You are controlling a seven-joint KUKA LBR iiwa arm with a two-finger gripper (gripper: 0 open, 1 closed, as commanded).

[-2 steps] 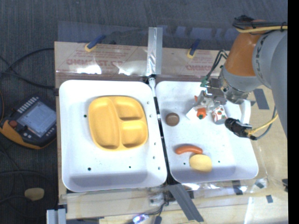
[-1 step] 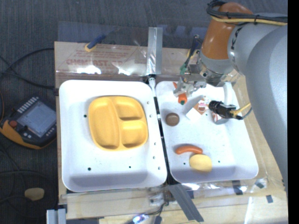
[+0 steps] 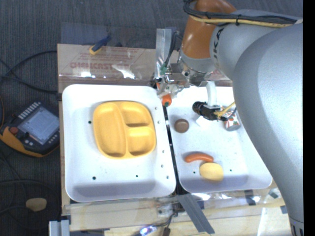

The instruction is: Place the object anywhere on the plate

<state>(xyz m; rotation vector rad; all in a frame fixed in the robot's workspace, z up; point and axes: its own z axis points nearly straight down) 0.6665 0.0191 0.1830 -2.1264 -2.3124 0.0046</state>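
A: Pincer (image 3: 166, 93) is seen at the far end of the strip where the two bins meet. Something small & orange (image 3: 167, 101) sits right at its tip. Whether it's clamped betw. the fingers or just lying under them can't be told, nor whether they're apart or together.

B: Plate (image 3: 125, 128)?

A: Yellow, compartmented, found left of & nearer than the pincer, in the left bin (image 3: 74, 146). Not far, but apart.

B: Risks?

A: If the orange bit is only nipped at an edge, it could be dropped on the bin rim during the move across. If nothing's gripped, an empty pass gets made. Other candidates are left right of & nearer than the pincer: brown round item (image 3: 181, 126), sausage-like piece (image 3: 198, 157), yellow lump (image 3: 211, 171). The wrong one might be taken on a retry.
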